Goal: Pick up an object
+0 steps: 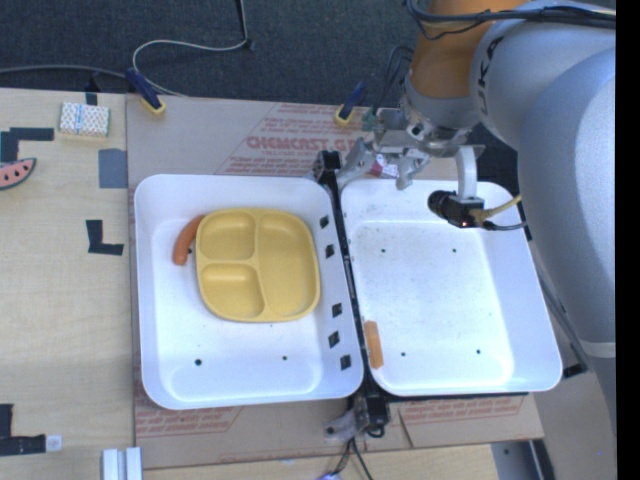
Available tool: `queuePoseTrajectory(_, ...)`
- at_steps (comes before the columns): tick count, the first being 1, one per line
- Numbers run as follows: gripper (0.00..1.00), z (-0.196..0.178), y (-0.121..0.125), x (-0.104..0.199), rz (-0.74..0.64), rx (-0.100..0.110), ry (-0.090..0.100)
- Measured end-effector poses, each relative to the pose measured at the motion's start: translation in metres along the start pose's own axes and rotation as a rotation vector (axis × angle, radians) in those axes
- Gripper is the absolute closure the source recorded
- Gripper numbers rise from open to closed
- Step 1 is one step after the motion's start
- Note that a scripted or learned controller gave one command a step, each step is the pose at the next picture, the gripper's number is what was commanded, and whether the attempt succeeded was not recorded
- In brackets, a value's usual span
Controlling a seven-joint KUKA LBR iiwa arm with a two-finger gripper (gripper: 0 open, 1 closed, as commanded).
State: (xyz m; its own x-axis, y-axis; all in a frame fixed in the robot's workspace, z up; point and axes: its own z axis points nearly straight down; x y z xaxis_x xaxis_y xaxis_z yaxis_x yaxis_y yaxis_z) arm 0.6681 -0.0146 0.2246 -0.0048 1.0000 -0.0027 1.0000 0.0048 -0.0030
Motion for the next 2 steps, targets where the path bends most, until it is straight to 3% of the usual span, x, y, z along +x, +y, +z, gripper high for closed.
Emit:
queuePoseTrajectory(1,0.0,0.041,0.0,-0.006,0.004,0.0,0.001)
queuePoseTrajectory(2,1.0,0.031,0.0,-0.005,0.002,-0.001,0.001)
